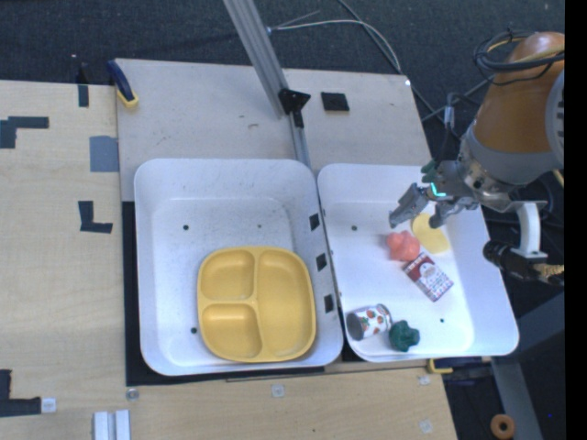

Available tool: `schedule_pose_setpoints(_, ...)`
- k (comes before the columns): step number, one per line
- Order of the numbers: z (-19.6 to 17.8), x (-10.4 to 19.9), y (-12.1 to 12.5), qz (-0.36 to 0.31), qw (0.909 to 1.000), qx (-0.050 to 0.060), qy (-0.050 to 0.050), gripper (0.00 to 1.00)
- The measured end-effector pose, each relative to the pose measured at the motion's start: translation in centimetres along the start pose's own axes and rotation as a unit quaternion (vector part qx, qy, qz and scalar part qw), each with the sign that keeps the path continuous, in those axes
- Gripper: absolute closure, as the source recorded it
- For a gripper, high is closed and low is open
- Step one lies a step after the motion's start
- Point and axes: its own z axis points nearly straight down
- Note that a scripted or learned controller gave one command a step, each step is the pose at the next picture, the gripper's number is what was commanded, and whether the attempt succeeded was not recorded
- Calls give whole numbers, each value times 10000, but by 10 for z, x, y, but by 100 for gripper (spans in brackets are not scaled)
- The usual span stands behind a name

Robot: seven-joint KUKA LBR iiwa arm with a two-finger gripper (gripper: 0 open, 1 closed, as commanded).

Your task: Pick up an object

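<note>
End effector (424,213): fingers spread, gripping nothing, above right white bin (362,186).
Pink lumpy soft object (402,245): right bin, just below the fingers (apart).
Yellow round object (433,236): beside pink one.
Yellow divided plastic tray (256,302): left white bin (170,195).

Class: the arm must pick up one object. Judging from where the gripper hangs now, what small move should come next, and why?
Probably a short descent: the open two-finger gripper hangs above the right white bin, holding nothing, with the soft pink lump and flat yellow piece just beneath it.

Grey arm (514,168) with orange band, black cables, dark fingers (404,209).
</note>
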Motion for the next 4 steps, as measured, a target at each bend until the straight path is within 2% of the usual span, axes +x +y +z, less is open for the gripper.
schedule_pose_setpoints(1,-2,0,1,-2,10000,-19,-2,0)
schedule_pose_setpoints(3,125,2,3,-4,10000,7,0,0)
schedule_pose_setpoints(4,164,2,3,-4,10000,-31,-11,0)
